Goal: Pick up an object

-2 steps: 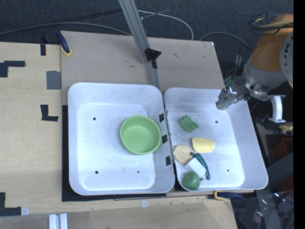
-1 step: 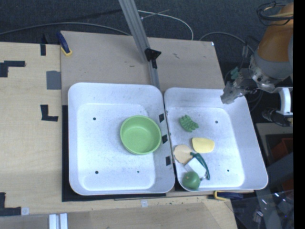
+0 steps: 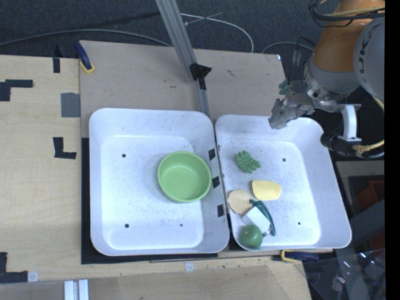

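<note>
One green bowl [image 3: 184, 177] in left bin [image 3: 106, 127].

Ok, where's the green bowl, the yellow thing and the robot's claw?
green bowl [image 3: 184, 177], camera view, on the middle of its inside.
yellow thing [image 3: 266, 189], camera view, on the middle of its top.
claw [image 3: 279, 120], camera view, at its tip above the right bin's far rim.

around the bins

i see the wooden bench [image 3: 37, 167] with black tape marks [image 3: 61, 147], a grey pole [image 3: 178, 33] slanting across its far edge, and white cables [image 3: 212, 25] lying on dark carpet [image 3: 94, 8] beyond.
</note>
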`<state>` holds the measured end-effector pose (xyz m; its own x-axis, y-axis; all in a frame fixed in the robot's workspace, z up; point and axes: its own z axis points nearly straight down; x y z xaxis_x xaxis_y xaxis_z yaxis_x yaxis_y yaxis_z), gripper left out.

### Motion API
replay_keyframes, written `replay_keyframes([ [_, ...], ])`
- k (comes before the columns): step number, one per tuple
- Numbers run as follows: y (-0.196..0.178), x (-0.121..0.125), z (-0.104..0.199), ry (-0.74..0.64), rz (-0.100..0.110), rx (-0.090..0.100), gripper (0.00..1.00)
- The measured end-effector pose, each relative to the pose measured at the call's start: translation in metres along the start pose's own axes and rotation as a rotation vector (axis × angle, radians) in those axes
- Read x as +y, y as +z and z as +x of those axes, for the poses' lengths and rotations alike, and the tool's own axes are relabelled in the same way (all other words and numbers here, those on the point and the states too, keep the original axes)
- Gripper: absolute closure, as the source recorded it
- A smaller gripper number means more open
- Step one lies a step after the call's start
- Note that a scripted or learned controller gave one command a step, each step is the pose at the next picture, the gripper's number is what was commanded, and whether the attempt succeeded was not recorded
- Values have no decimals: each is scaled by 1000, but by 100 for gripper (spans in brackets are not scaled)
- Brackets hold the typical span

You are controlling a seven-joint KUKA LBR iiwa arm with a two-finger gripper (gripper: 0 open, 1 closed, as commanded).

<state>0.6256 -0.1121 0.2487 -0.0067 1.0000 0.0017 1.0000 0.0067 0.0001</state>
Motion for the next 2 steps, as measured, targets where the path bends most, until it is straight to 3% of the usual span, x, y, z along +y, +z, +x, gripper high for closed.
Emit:
replay_keyframes([
  [2, 13, 17, 115, 1, 3, 0, 100],
])
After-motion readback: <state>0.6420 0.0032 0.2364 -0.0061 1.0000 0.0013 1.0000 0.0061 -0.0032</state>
